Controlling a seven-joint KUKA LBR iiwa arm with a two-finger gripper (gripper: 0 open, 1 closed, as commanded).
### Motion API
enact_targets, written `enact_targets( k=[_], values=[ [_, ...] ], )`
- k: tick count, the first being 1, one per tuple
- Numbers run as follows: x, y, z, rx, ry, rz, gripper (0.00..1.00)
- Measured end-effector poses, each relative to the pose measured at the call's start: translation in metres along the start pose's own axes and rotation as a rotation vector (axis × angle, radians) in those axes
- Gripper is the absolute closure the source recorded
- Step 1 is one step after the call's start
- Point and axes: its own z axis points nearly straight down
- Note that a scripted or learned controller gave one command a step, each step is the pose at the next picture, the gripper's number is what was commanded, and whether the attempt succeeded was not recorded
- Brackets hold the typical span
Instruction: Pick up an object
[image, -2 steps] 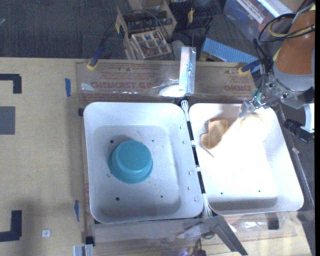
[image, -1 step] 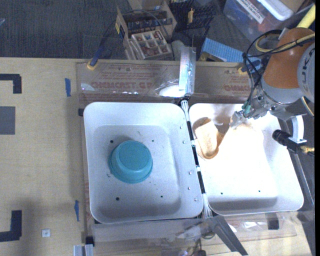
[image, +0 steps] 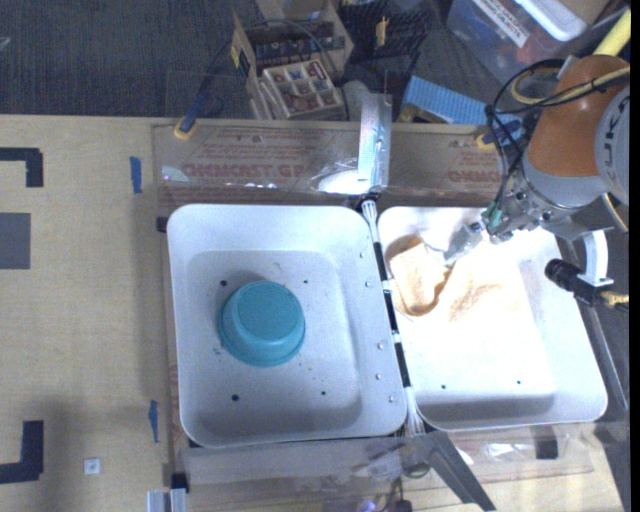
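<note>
You have two candidate objects. A teal bowl (image: 262, 322) sits upside down at the centre of the left bin (image: 200, 235), left of middle in the frame, with nothing touching it. A brown, floppy object (image: 416, 275) lies in the upper left corner of the right bin (image: 520, 395), close to the divider between the bins. The gripper (image: 462, 240) hangs over the right bin's upper part, just beside the brown object's upper right edge; you cannot tell how its fingers stand. The arm (image: 572, 135) enters from the upper right. Both bins rest on the worktop (image: 80, 300).
</note>
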Motion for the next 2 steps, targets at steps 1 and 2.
enact_targets(
  k=[1,2],
  values=[
    [0.006,0.019,-0.055,-0.004,-0.004,-0.139,0.00],
    [-0.011,0.023,0.073,0.009,0.004,-0.204,0.00]
  ],
)
